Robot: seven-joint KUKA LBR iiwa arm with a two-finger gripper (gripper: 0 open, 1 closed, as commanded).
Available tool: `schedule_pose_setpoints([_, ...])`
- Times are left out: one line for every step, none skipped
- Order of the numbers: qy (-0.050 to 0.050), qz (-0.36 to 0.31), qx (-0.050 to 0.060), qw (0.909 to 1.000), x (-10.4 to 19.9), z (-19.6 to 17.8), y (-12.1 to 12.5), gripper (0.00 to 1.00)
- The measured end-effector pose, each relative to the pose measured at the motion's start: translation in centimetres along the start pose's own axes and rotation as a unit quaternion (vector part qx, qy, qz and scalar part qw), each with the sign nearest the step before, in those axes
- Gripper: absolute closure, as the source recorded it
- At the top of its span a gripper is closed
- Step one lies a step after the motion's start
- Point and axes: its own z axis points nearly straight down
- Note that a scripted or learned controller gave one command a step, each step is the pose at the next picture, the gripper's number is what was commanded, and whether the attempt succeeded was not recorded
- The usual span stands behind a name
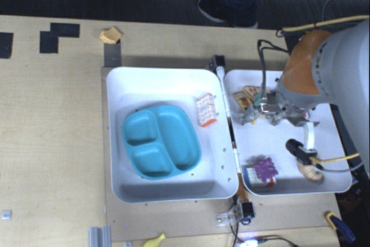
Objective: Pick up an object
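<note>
Presently: the likeliest pick is the small tan item (248, 94), which lies in the far left corner of the right bin (272, 142), near the wall shared with the left bin (167, 196). The gripper (251, 113) stands just beside it on the near side. I cannot tell whether they touch.

Handling (judgement): looks light and irregular, possibly soft or crinkly, and too small to make out what it is. It should shift easily if nudged. Best taken across its narrow middle from above. The nearby walls leave little room on the far and left sides.

Tool state: the gripper's opening cannot be told from this angle, and nothing is seen held in it.

Count, right bin:
- 1 small tan item
- 1 purple piece (266, 168), resting on 1 small box (253, 177) at the near edge
- 1 rounded tan thing (313, 173) near the front right

Count, left bin:
- 1 teal plate (159, 140) with three compartments
- 1 packet (206, 110), orange and white, against the right wall

Bins: 2.

Risk: the item could be pushed into the corner rather than gripped.
</note>
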Motion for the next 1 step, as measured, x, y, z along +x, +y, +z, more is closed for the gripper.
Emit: schedule_pose_setpoints([0.000, -0.003, 0.000, 1.0000, 0.03, -1.14, 0.07, 1.00])
